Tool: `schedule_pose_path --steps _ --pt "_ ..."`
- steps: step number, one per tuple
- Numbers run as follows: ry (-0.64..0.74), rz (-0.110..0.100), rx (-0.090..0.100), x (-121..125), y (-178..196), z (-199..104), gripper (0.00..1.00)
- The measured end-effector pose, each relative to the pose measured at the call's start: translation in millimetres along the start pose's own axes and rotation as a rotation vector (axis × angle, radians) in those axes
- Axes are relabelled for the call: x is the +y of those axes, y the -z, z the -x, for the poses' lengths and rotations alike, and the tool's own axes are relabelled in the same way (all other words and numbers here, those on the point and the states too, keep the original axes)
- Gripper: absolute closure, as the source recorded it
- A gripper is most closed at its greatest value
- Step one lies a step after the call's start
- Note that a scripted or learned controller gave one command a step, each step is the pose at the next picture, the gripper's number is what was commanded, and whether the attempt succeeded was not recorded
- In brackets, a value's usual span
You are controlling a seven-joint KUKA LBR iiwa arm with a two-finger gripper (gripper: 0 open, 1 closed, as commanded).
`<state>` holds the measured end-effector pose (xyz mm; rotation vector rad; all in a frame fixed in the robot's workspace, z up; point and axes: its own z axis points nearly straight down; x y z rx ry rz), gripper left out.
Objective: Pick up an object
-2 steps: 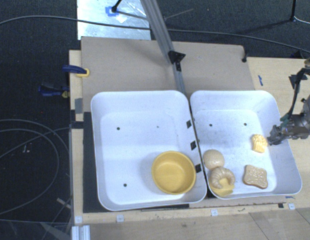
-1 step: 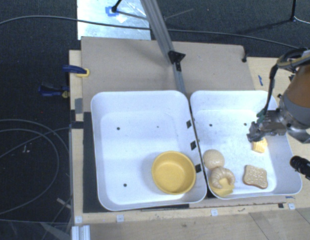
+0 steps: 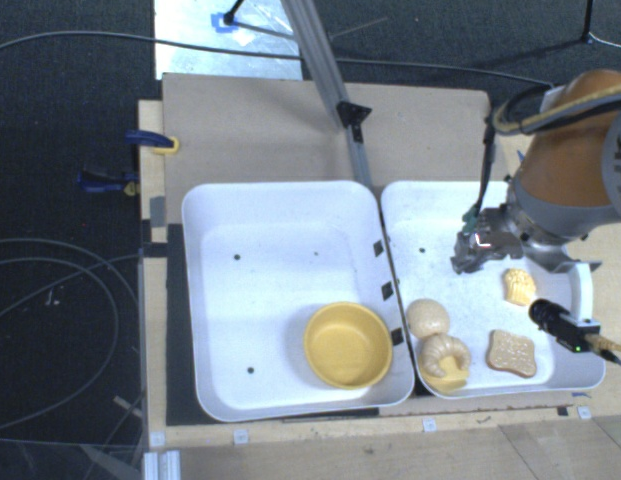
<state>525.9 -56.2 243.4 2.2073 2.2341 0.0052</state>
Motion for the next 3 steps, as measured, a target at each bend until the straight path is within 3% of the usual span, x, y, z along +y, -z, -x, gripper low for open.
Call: schedule_pose_path --steps 2,3 --pt "-0.001 -0.001 0.0 26.8 -4.6 -103.6 1.0" --pt "-0.002 0.0 0.0 56.4 -15.1 -152.8 1.0"
